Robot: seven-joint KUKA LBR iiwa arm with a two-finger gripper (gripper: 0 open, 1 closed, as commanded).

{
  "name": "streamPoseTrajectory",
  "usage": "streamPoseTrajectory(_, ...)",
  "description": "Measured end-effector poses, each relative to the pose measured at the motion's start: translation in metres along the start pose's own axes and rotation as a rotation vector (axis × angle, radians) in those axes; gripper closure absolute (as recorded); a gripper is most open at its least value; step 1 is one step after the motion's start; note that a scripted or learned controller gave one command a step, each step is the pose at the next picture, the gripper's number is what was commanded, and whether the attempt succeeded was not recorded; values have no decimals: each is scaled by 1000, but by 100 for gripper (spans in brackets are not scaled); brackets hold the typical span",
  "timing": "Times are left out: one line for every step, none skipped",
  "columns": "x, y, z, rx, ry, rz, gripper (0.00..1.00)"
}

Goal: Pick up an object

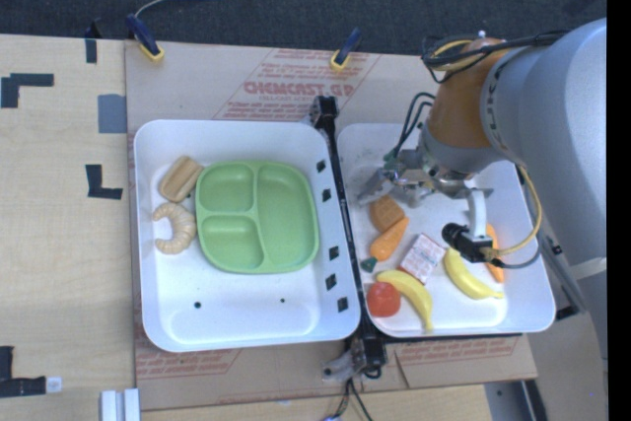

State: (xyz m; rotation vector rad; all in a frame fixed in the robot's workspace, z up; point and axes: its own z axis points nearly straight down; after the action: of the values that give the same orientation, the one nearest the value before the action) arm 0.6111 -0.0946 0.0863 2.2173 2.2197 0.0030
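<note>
Gripper (pixel 412 184) over right bin (pixel 532 311), above toast piece (pixel 387 211) | grip state: cannot tell | advice: descend straight, centred, avoiding carrot (pixel 388 239).

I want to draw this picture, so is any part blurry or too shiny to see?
Camera view: the big grey arm nearest the lens looks soft and blurry; the white bins are bright but not washed out; the green tray and bananas are clear; things cast faint, soft shadows; the end effector is small and murky.
</note>
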Motion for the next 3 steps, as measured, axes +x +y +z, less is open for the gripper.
streamPoseTrajectory(-2, -15, 0, -2, 0, 0, 0)
streamPoseTrajectory(-2, -21, -1, -3, -1, 0, 0)
streamPoseTrajectory(-2, -27, -1, -3, -1, -1, 0)
